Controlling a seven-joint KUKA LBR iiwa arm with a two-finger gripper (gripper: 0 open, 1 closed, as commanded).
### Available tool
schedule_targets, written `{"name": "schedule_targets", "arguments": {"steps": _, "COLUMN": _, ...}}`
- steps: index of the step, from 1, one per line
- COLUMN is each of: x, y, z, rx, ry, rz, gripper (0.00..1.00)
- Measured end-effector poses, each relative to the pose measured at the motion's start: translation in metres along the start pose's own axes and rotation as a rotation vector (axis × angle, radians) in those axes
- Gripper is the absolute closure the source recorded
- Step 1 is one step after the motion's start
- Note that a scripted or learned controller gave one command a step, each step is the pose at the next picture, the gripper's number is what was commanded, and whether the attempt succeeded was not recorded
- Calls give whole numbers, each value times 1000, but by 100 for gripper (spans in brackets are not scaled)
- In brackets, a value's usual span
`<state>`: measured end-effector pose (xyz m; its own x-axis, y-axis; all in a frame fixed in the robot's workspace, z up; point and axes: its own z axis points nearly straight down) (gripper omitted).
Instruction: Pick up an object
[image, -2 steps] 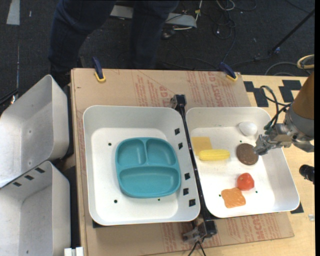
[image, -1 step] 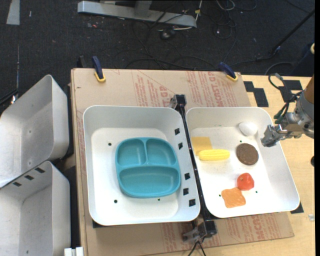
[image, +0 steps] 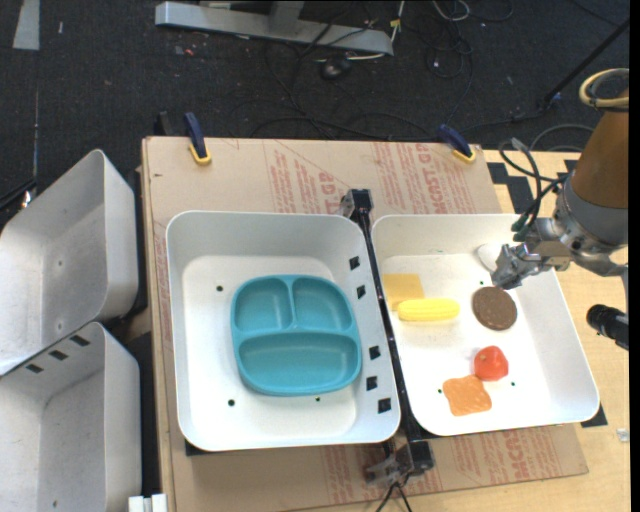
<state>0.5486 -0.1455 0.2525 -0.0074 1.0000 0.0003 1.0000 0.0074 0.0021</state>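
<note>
From my remote station, nothing is lifted yet: the hand (image: 507, 266), its grip unreadable from here, hovers just above the brown disc (image: 494, 309) lying in the right bin (image: 575, 340), the pick undone.

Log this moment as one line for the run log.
stage: approach | gripper: above right bin far edge, beside brown disc | holding: nothing seen | left bin: teal tray
</note>
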Motion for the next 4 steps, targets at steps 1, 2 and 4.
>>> {"name": "schedule_targets", "arguments": {"steps": 1, "x": 52, "y": 7, "z": -2, "rx": 2, "ry": 1, "rz": -1, "gripper": 100}}
{"name": "schedule_targets", "arguments": {"steps": 2, "x": 99, "y": 6, "z": -5, "rx": 2, "ry": 1, "rz": -1, "gripper": 100}}
{"name": "schedule_targets", "arguments": {"steps": 4, "x": 212, "y": -4, "z": 19, "rx": 5, "ry": 0, "rz": 0, "gripper": 100}}
